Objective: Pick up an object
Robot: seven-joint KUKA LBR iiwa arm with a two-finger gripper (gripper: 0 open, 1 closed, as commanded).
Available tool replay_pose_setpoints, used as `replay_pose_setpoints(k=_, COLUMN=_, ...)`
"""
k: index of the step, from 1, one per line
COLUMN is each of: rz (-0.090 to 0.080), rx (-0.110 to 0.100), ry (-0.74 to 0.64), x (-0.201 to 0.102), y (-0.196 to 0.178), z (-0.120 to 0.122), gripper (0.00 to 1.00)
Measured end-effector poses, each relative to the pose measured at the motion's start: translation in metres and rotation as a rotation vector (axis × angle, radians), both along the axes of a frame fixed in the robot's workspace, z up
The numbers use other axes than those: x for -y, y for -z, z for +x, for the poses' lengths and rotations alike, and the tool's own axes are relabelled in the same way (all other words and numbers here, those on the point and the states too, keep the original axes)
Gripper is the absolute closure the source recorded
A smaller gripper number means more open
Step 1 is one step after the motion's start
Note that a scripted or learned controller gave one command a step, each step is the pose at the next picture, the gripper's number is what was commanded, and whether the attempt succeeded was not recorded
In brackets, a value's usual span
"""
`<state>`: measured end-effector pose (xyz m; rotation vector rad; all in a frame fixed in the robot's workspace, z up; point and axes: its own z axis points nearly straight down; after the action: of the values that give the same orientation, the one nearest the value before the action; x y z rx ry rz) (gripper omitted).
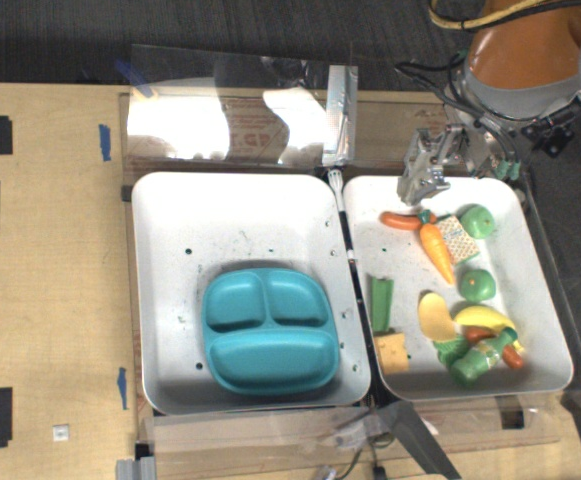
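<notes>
Camera position: fixed above the bench (pixel 50 268)
Facing: down at a slant
Coverage: left bin (pixel 160 218) and right bin (pixel 540 298) together
Arm (pixel 520 38): enters from right

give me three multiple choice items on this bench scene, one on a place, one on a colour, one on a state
1. Where does the divided tray lie?
A. in the left bin
B. in the right bin
C. on the cardboard outside the bins

2. What colour is that tray?
A. red
B. teal
C. yellow

3. How does the carrot lie?
A. lifted clear of the bin
B. flat on the floor of the right bin
C. on the tray

Answers: 1 A, the tray sits on the floor of the left bin. 2 B, its whole surface is teal. 3 B, it rests among the toy foods, below the gripper.
</notes>
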<state>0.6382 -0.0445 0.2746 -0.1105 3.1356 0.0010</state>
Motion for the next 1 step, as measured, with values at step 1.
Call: replay_pose_setpoints(k=1, rz=-0.001, rx=0.008, ry=0.015, x=0.0221, y=-0.0402, z=0.0281, gripper=1.00)
